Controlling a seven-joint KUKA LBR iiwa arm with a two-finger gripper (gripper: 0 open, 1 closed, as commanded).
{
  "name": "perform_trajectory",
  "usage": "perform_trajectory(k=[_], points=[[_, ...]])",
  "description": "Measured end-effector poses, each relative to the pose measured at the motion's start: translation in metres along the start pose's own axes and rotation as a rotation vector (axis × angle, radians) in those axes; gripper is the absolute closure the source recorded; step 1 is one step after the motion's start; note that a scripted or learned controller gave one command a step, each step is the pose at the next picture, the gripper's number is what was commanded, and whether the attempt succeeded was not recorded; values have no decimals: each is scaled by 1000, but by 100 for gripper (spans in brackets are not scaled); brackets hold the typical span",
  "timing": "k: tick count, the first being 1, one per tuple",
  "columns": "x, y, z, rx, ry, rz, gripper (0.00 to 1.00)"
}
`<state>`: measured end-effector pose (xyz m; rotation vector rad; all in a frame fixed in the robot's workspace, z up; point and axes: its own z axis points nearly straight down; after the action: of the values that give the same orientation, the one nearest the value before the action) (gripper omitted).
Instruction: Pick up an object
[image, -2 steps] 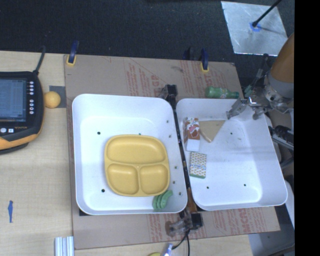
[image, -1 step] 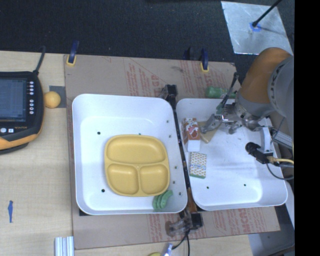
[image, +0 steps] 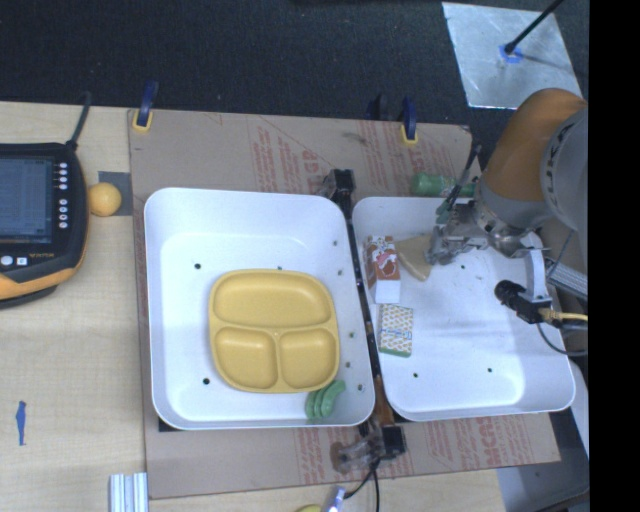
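Two white bins, arm over the right one.

Left shallow white bin (image: 170, 300): yellow three-compartment plastic tray (image: 272, 328) at centre; small green object (image: 325, 400) at its lower right corner. Right shallow white bin (image: 500, 385): brown-and-white snack packet (image: 383, 266) and patterned green-yellow packet (image: 396, 329) along its left wall. Grey two-finger gripper (image: 443, 247) hangs in upper right of frame beside a tan scrap (image: 414, 266); finger state cannot be told.
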<state>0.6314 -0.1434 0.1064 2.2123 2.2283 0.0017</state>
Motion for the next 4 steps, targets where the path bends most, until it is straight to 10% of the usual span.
perform_trajectory(k=[1, 2, 3, 4], points=[[33, -81, 13, 7, 0, 3, 100], [0, -60, -93, 3, -1, 5, 100], [53, -71, -106, 6, 0, 2, 100], [53, -71, -106, 6, 0, 2, 0]])
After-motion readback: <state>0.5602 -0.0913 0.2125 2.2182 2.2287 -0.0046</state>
